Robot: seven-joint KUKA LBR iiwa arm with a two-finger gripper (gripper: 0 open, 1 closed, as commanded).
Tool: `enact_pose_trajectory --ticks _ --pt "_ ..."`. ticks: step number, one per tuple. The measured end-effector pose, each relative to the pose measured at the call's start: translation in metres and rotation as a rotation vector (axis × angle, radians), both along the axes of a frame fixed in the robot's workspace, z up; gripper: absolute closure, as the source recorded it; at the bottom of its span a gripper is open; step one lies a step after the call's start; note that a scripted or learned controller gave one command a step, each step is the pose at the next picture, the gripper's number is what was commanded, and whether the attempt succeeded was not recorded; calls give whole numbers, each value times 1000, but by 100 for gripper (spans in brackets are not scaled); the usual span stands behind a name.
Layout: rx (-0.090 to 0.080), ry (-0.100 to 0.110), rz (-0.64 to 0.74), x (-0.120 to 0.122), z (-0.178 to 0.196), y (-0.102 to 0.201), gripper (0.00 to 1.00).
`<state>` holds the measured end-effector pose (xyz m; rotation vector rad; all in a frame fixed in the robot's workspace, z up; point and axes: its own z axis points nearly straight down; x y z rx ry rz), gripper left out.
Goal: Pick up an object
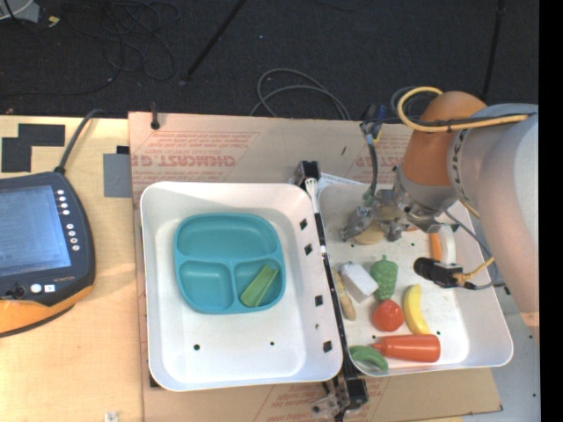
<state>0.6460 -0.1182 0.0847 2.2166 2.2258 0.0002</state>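
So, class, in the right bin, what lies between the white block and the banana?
In the camera view, the green broccoli-like toy and red tomato lie between the white block and banana.

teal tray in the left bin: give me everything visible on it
The teal tray looks like smooth moulded plastic, a rounded rectangle with three compartments: one wide one along the far side and two smaller ones nearer the camera. It lies flat, open side up, on the floor of the left bin, toward its far half. A flat green piece lies tilted in the near-right compartment. The other two compartments hold nothing. The gripper is over the right bin, apart from it.
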Motion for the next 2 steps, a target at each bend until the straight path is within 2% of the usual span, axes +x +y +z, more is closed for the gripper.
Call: enact_pose_trajectory --ticks 1,2 --pt "2 6 -3 -3 12 -1 100" --pt "3 -1 -1 -47 108 45 100"
